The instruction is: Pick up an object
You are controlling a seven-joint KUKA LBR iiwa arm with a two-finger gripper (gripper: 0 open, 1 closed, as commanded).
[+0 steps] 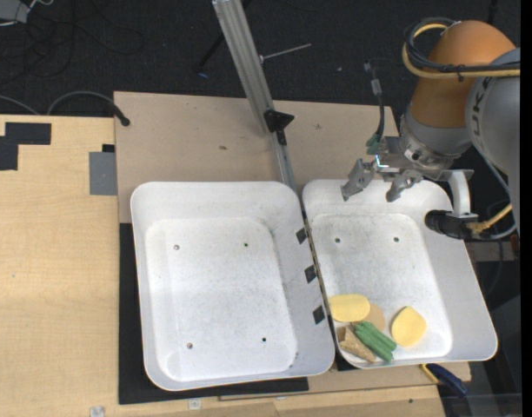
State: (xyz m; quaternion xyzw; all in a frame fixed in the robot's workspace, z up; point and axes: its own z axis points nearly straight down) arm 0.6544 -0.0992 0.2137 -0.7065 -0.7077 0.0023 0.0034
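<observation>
At the right bin's (475,302) near corner, objects (370,324) (well apart from gripper (376,183))

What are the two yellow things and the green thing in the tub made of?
The two yellow pieces look like smooth plastic, maybe toy food: even colour with a soft sheen. The green piece looks like plastic too, long like a toy bean, but it is too small to be sure.
</observation>
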